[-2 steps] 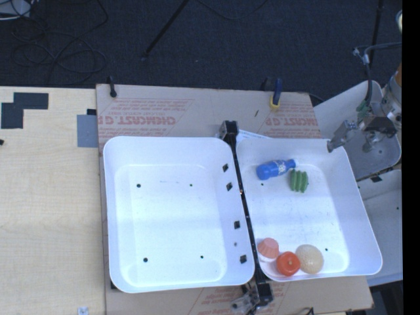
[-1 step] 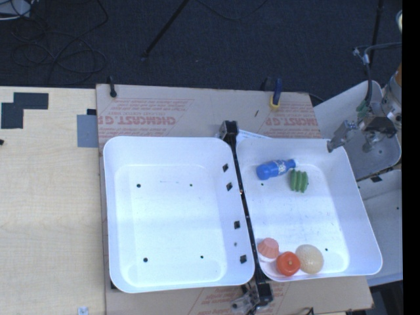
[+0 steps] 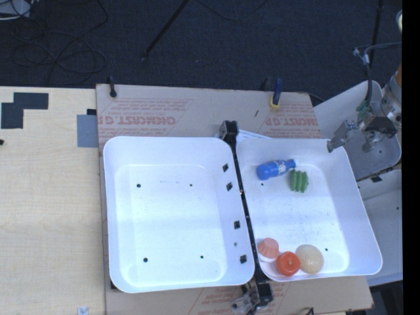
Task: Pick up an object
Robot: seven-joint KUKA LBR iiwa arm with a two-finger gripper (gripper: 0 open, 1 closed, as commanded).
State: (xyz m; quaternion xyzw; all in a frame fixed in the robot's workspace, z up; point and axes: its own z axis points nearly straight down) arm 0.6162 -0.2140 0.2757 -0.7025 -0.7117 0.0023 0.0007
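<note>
While it hangs at the far right, outside the bins, the end effector (image 3: 359, 136) is too dim and small for me to tell whether it is spread or pressed together, and nothing shows in its grip. Nearest to it, down and to its left inside the right bin (image 3: 341, 195), lie one blue bottle (image 3: 275, 168) on its side and, just beside that, one green ribbed piece (image 3: 299, 180). Well apart from the end effector, at that bin's near edge, three round things sit in a touching row: one pink piece (image 3: 268, 247), one red ball (image 3: 287, 264) and one pale yellow ball (image 3: 310, 258). Farther left still is the left bin (image 3: 125, 176), both bins resting on cardboard (image 3: 164, 113) over the worktop (image 3: 46, 202).
</note>
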